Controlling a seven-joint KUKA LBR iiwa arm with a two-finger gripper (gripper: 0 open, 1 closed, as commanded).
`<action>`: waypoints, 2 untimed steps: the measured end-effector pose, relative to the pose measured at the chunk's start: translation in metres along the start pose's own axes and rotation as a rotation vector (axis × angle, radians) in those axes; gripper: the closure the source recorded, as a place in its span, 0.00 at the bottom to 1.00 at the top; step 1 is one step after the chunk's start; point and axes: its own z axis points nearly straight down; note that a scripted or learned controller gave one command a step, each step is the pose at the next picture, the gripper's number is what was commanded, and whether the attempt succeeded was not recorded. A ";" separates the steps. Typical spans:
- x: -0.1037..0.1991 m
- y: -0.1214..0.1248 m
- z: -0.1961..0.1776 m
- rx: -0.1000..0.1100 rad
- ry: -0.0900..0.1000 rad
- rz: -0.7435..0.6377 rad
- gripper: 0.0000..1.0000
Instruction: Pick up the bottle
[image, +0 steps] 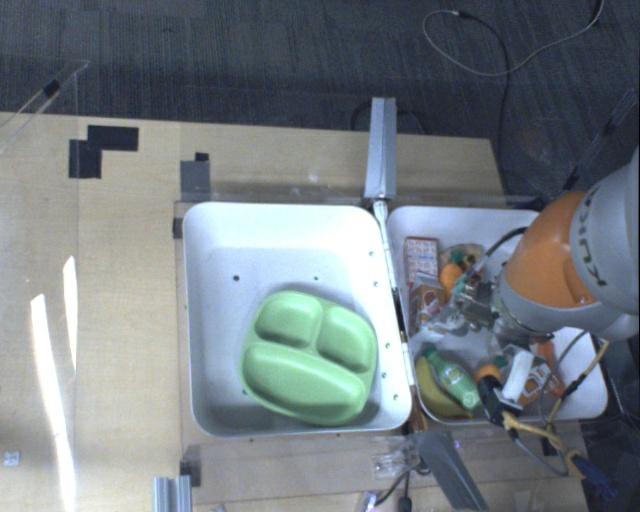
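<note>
The green bottle (453, 379) lies on its side in the right bin (590, 400), long axis slanting, just below the gripper (462, 305), whose opening I cannot make out.

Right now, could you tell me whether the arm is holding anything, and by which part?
It cannot be told: the gripper sits low among clutter in the right white bin, apart from the green plastic bottle.

A grey robot arm (610, 225) is showing a broad orange band (545, 265) and black cables near its wrist.
</note>
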 end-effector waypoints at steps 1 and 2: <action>-0.003 0.004 0.000 -0.007 -0.001 -0.131 0.00; -0.003 0.004 0.000 -0.010 -0.003 -0.187 0.00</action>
